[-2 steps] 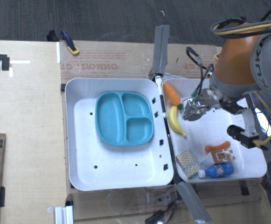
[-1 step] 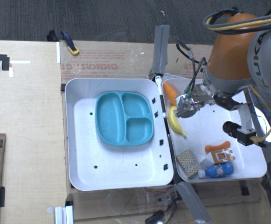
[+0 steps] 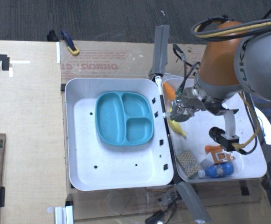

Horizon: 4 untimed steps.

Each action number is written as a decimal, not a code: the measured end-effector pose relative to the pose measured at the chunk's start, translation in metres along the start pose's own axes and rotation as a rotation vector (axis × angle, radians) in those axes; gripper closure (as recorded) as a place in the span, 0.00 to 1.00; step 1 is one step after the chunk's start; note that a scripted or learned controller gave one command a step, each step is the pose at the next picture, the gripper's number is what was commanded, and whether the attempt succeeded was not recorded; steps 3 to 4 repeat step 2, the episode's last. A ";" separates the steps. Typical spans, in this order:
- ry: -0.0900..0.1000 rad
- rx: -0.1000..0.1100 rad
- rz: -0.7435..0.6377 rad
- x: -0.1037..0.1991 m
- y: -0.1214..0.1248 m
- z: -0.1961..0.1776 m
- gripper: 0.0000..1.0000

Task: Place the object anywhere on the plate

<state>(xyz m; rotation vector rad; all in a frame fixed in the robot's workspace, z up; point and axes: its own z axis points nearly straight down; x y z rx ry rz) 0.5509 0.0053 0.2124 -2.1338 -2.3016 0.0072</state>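
A light blue divided plate (image 3: 124,118) lies in the left white bin (image 3: 79,162), with nothing on it. My gripper (image 3: 179,111) hangs low over the left side of the right bin (image 3: 254,169), close to the wall between the bins. A yellow banana-like piece (image 3: 177,127) lies directly under the gripper's tip, touching or nearly touching it. An orange carrot-like piece (image 3: 170,92) sits just behind the gripper. The arm's orange band and grey body hide the back of the right bin.
Near the right bin's front lie a speckled sponge-like block (image 3: 187,161), a blue bottle (image 3: 218,171), and a small orange and white item (image 3: 219,154). A black cable fitting (image 3: 220,137) hangs over that bin. The plate sits toward the back of the left bin.
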 end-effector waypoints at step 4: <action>-0.001 -0.003 -0.016 0.088 0.027 -0.007 0.00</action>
